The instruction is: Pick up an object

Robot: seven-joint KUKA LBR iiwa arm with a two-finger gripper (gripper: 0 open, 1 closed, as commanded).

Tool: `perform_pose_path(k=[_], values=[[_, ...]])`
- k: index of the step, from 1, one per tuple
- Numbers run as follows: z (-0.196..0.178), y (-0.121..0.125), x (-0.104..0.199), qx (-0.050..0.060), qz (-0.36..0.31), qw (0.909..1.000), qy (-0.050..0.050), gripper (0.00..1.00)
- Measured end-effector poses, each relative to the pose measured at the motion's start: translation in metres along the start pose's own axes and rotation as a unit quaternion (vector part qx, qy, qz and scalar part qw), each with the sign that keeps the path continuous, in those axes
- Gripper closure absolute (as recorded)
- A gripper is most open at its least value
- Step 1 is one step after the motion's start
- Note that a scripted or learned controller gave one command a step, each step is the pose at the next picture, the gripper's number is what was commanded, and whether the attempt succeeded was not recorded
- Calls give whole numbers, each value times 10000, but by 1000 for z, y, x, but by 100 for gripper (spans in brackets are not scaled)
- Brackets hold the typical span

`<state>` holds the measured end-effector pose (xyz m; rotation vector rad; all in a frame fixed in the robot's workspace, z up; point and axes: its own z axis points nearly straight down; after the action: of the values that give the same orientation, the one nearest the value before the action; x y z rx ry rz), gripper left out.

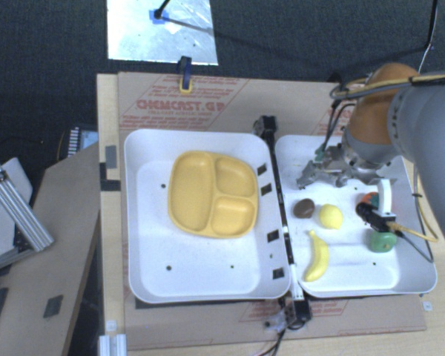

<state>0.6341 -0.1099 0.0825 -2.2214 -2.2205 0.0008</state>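
Camera view, gripper: hangs low over the back of the right bin, nothing seen in its grasp; whether it is parted or closed cannot be told
Brown round piece: the nearest candidate, just in front of the gripper and apart from it; probably light and hard, likely to roll, so best taken across its middle from straight above
Lemon: just beside the brown piece on its right, close enough to be nudged; looks smooth and rounded, so a centred hold across the short width seems safest
Banana: lies lengthwise near the bin's front left, close to the wall; looks stiff and light, and is easiest to grip across its narrow middle
Green piece: at the right side, partly hidden by the robot's own hardware, awkward to reach
Orange piece: small, mostly hidden, kind unclear
Left bin: holds a yellow divided plate, well apart from the gripper; wide and shallow, so only its rim offers a hold
In the way: the tight brown-and-lemon pair and the wall beside the banana
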Motion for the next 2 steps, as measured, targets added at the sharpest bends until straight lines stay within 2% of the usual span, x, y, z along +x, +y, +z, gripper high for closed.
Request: perform_pose_path(k=[1,2], values=[[-13,1,0,-26,4,10000,-6,100],[-77,4,-5,-42,5,10000,-8,100]])
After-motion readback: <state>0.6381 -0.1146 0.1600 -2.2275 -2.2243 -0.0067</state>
